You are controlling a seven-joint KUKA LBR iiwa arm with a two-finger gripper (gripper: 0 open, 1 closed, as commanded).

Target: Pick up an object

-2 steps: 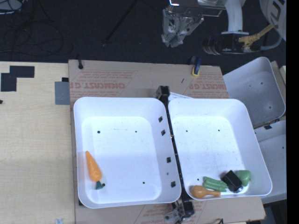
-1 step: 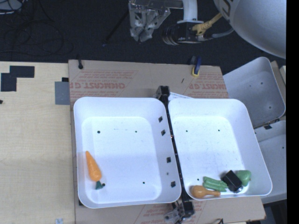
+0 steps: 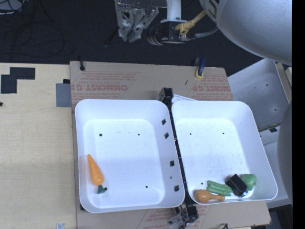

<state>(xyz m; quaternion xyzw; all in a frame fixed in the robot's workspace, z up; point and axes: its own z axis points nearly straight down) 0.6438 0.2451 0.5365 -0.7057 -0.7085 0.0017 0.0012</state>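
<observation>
My gripper (image 3: 133,32) hangs high above the bench, beyond the far edge of the left bin (image 3: 119,108). Its fingers are slightly apart and nothing sits between them. An orange carrot (image 3: 95,170) with a small green top lies at the near-left of the left bin. In the near-right corner of the right bin (image 3: 214,109) lies a cluster: a green pea pod (image 3: 219,188), a black block (image 3: 237,185), a light green piece (image 3: 249,179) and an orange-yellow gourd-shaped toy (image 3: 208,196).
Both bins rest on a cardboard sheet (image 3: 143,82) on the wooden bench. A black clip strip (image 3: 171,142) joins the bins down the middle. The grey arm (image 3: 252,18) crosses the upper right, with cables beside the wrist.
</observation>
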